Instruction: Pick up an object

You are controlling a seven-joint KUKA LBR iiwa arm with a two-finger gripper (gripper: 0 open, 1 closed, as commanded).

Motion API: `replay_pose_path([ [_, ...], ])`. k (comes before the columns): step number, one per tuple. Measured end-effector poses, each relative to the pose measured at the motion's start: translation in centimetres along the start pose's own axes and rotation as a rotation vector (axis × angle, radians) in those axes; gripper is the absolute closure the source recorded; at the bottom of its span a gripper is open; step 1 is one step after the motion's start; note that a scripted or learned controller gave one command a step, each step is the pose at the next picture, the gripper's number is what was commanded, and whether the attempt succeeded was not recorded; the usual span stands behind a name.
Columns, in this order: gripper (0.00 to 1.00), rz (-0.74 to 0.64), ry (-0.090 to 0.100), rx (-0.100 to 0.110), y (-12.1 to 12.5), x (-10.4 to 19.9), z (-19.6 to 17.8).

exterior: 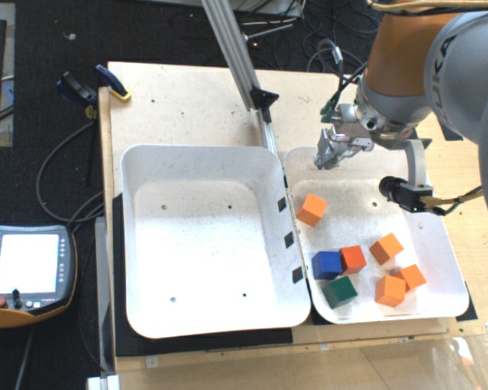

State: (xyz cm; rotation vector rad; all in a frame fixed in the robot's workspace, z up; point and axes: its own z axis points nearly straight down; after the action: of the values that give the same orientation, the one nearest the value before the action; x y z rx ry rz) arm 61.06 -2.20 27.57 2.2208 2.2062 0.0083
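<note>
The arm (435, 55) reached in from the right, and its pincer (328, 158) hung over the far left corner of the right bin (447, 250), with nothing seen between its fingers; whether they were spread or pressed together could not be told from this slant. Below it, nearest of all, an orange cube (312, 210) lay alone by the bin's left wall, apart from the rest. Toward the near edge of that bin sat a cluster: a blue cube (327, 264) touching a red-orange cube (353, 257) on its right, and a green cube (339, 291) just in front of the blue one. Further right, another orange cube (385, 248) lay by itself, and two more, one (390, 290) nearer the front and one (412, 277) just beside it, sat close to the near right corner. The left bin (138, 218) stood beside the right one, their rims overlapping along the middle, with black tabs (289, 239) along that seam. Both bins rested on the pale bench (187, 96). A metal pole (232, 43) slanted over the bench's far edge. A blue and yellow clamp (106, 84) gripped the far left corner of the bench, and a pendant (28, 275) with a lit screen lay on the floor to the left.
</note>
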Motion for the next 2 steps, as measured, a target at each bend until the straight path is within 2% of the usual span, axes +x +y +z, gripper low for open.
replay_pose_path([
  [1, 0.0, -0.009, 0.003, 0.011, -0.2, 0.5, 0.5],
  [2, 0.0, -0.009, 0.005, 0.011, -6.0, 1.3, -3.0],
])
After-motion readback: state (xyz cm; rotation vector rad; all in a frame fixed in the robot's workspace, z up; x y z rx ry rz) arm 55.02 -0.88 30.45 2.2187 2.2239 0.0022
